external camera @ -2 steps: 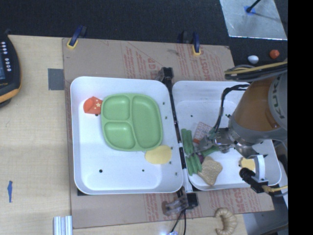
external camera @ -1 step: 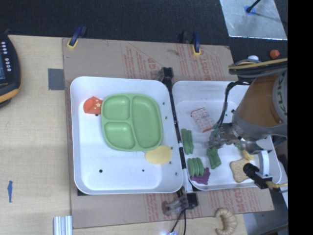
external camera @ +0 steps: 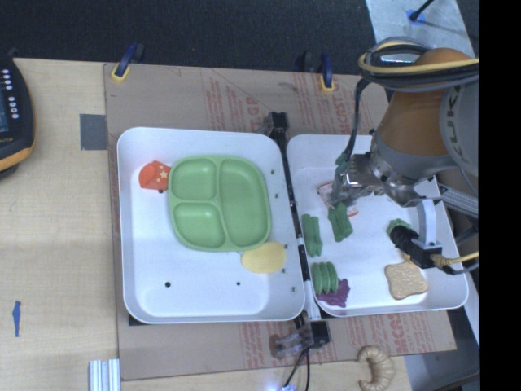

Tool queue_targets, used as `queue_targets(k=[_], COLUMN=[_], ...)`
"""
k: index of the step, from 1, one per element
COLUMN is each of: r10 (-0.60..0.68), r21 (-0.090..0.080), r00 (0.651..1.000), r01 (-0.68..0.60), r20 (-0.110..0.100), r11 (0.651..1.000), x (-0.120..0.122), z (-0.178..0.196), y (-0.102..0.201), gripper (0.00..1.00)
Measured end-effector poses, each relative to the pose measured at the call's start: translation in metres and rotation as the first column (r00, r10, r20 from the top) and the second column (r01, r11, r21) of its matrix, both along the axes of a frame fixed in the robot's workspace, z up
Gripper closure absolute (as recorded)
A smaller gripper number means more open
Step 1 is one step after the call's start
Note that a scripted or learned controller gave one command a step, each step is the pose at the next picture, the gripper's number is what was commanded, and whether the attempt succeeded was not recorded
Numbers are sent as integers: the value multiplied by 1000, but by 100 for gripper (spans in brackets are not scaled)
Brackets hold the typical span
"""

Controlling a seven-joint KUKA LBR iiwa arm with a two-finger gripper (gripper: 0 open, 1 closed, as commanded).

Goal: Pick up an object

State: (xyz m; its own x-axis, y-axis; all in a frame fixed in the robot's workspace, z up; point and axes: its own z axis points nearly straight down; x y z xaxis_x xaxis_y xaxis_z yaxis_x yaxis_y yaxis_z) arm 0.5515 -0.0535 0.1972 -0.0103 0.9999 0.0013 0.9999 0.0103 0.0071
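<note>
Camera view: the end effector [external camera: 348, 187] hangs low in the right bin [external camera: 440, 300], directly over a green bean-shaped piece [external camera: 339, 222]; whether it grips cannot be determined. Nearby lie a flat green strip [external camera: 311, 235], a ribbed green piece [external camera: 325, 277] and a toast slice [external camera: 405, 279]. The left bin [external camera: 138, 283] carries a smooth, three-compartment green plate [external camera: 220, 202], with bare floor along its near edge.

1. A robotics lab: a cardboard sheet [external camera: 163, 96] is clamped to the wooden desk [external camera: 57, 243].
2. Two white bins [external camera: 138, 283] hold toy food.
3. A control pendant [external camera: 12, 112] lies at the desk's edge.
</note>
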Motion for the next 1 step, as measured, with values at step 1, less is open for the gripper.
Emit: queue_targets(k=[1], r10=[-2], r21=[0], r00=[1000], r01=[2], r20=[-13], r11=[1000], x=[-3], z=[5], y=[-4], gripper=[100])
